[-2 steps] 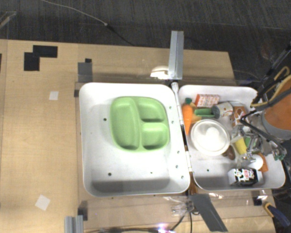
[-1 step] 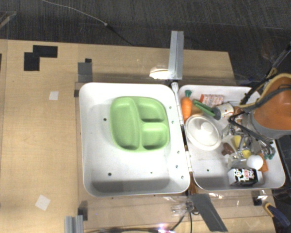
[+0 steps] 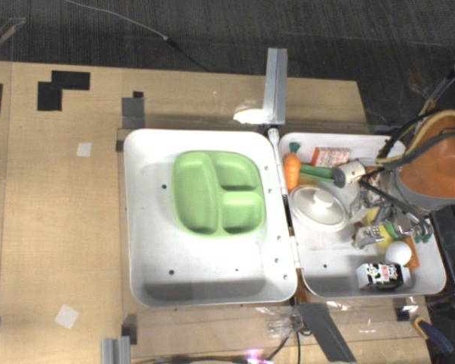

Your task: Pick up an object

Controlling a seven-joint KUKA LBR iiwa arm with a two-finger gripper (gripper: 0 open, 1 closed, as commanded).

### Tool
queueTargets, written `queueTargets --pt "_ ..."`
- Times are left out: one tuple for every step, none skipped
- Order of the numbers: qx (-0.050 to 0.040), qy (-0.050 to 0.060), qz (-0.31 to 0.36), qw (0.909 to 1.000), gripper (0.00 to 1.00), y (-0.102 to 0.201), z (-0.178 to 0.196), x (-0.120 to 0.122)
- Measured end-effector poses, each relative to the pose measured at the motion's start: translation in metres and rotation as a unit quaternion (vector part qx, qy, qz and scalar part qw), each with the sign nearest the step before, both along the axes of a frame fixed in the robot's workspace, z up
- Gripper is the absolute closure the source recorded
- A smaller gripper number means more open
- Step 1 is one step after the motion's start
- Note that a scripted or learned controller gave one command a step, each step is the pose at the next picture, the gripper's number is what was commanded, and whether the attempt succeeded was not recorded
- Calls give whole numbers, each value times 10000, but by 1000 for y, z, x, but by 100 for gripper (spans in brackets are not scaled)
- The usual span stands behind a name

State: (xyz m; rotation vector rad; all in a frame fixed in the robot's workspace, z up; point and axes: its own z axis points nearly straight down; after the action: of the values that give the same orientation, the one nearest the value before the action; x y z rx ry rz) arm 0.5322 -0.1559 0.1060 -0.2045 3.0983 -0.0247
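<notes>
The right bin (image 3: 318, 275) holds several small objects. An orange carrot (image 3: 291, 171) lies at its far left, beside a green-handled tool (image 3: 322, 174) and a red and white box (image 3: 331, 156). A clear round bowl (image 3: 319, 205) sits in the middle. A black and white patterned block (image 3: 381, 275) lies near the front edge, with a white egg-shaped ball (image 3: 398, 252) just behind it. My gripper (image 3: 373, 232) is low in the bin's right half, between the bowl and the white ball, above a small yellow and green item (image 3: 373, 217).
The left bin (image 3: 148, 203) carries a green divided plate (image 3: 216, 192). The arm's grey body and orange band (image 3: 436, 169) cover the right bin's far right corner, trailing cables. A metal post (image 3: 276, 86) stands behind the seam between the bins.
</notes>
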Motion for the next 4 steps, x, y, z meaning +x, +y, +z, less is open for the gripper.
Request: queueTargets --pt "68 88 -698 9975 100 2 131 24" --pt "108 151 -1794 9836 100 60 105 -23" --pt "66 171 -7 9998 100 24 34 -25" --pt "25 154 1512 9884 100 -15 55 -23"
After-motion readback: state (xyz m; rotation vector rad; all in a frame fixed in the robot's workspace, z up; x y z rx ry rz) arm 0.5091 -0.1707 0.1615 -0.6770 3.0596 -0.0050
